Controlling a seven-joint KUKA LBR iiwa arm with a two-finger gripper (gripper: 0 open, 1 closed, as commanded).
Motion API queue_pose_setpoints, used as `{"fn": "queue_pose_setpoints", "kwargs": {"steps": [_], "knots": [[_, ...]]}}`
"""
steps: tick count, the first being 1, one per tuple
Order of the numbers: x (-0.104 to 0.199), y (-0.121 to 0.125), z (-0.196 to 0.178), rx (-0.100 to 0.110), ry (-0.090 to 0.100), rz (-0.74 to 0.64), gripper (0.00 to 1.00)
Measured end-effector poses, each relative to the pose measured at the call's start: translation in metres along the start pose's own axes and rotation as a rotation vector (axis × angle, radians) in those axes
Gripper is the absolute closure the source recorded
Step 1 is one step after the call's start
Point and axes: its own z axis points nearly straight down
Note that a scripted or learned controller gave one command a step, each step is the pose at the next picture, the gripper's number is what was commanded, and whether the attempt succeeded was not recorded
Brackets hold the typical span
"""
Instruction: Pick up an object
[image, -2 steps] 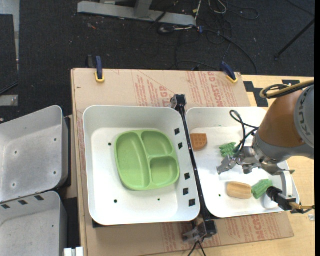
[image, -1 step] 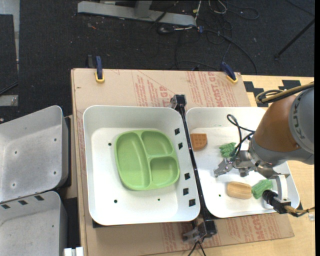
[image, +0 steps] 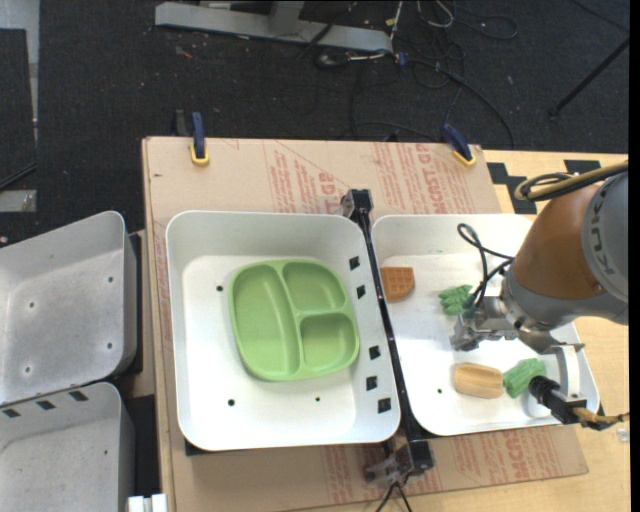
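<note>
Left bin (image: 200, 300): shallow, white, smooth plastic, rounded corners. Green plate (image: 295, 320) at its middle, glossy, three compartments, rounded-square outline, well apart from every wall. Bare floor all round the plate, widest along the near edge.

Black divider strip (image: 378, 310) between the bins, from far edge to near edge.

Right bin (image: 425, 235): same white plastic. Waffle (image: 397, 282) just beside the divider, toward the far-left corner; brown, gridded, flat, one straight edge. Leafy green piece (image: 456, 299) at mid-floor, ragged outline, near the gripper. Bread roll (image: 477, 380) toward the near edge; tan, oval, matte. Second green piece (image: 522, 377) just right of the roll, lumpy, touching or nearly so. Open floor at the far-right corner and along the near-left wall.

Gripper (image: 470, 335) low over the bin's middle, grey metal, between the leafy piece and the roll, just above the roll. Finger spread: cannot tell at this size. Nothing seen clamped in it. Arm (image: 565, 255) over the right edge, orange band, black cable looped alongside.
</note>
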Motion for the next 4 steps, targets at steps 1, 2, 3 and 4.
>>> {"fn": "queue_pose_setpoints", "kwargs": {"steps": [1, 2, 3, 4], "knots": [[-0.008, -0.002, -0.059, -0.005, -0.002, 0.0, 1.0], [-0.012, 0.001, -0.102, -0.006, -0.002, -0.004, 1.0], [-0.012, 0.003, -0.15, -0.006, -0.002, -0.005, 1.0], [0.04, 0.001, -0.158, -0.001, 0.001, -0.01, 1.0]]}}
